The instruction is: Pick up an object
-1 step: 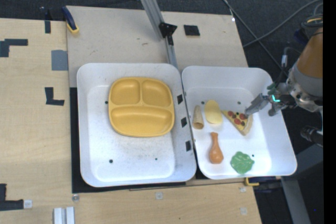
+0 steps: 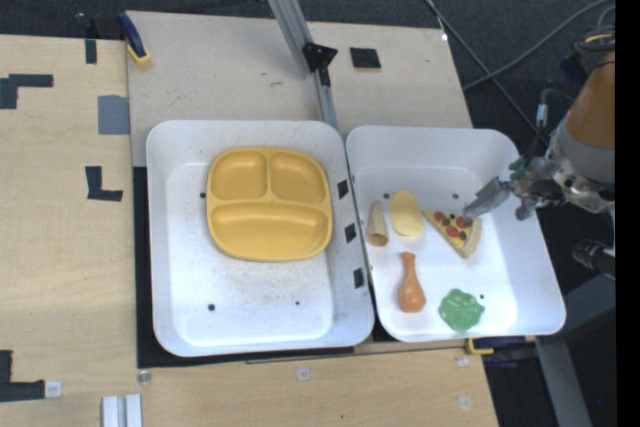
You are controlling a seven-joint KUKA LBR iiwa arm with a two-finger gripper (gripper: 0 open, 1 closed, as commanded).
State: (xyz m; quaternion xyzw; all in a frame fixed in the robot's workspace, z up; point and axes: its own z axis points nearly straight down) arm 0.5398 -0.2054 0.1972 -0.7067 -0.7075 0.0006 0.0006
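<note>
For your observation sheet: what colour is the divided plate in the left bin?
Yellow plate, seen in the camera view.

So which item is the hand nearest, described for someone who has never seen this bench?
Look in the right-hand white bin, at the toy foods along its middle. The hand reaches in from the right, its tip at the pizza slice. That slice is a flat tan wedge with red dots, unlike the pale yellow piece beside it.

Right bin (image 2: pixel 500 147): upper part and right side open. Obstacles cluster at centre and bottom: pizza slice (image 2: pixel 455 231), yellow piece (image 2: pixel 406 214), drumstick (image 2: pixel 410 283), green item (image 2: pixel 461 309).
</note>
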